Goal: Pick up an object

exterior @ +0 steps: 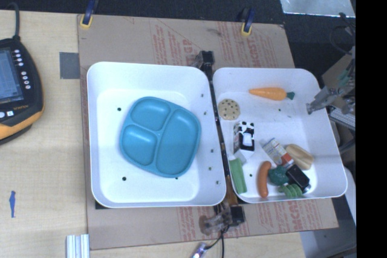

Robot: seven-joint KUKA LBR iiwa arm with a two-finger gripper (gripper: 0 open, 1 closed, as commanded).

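Observation:
The right bin [326,136] holds several small objects. An orange carrot [268,93] lies near its far side, and a round tan cookie [229,109] sits by its left wall. A black-and-white toy [245,135] is in the middle-left. At the near side lie a green stick [237,173], a red-orange sausage [264,179], a tan bread piece [300,156], a black block [298,177] and a dark green toy [280,176]. My gripper [315,107] hangs at the bin's right rim, right of the carrot, with nothing seen in it.
The left bin [106,87] carries a blue divided plate [160,136]. A black and orange teach pendant [15,90] lies on the bench at far left. Clamps [247,20] hold the cardboard sheet under the bins.

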